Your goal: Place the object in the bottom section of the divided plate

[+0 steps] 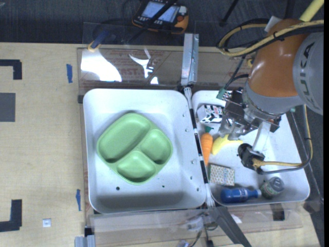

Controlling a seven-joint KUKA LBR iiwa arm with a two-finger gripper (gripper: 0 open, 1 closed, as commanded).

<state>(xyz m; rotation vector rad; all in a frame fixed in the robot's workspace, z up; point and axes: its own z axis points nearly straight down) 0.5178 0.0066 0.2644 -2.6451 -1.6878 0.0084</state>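
STEP: pick, nothing yet lifted | GRIPPER: two-finger gripper (232, 134) low in right white bin (298, 153), over yellow banana-like toy (221, 144) beside orange carrot (206, 143); apart or together, cannot tell | NEXT: secure object, carry to green divided plastic plate (134, 147), bottom section, left bin.

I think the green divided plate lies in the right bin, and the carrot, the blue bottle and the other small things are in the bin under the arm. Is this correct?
Not quite. The camera view shows the green divided plate in the left bin, not the right one. The rest holds: the carrot, the blue bottle and the other small things are in the right bin, under the arm.
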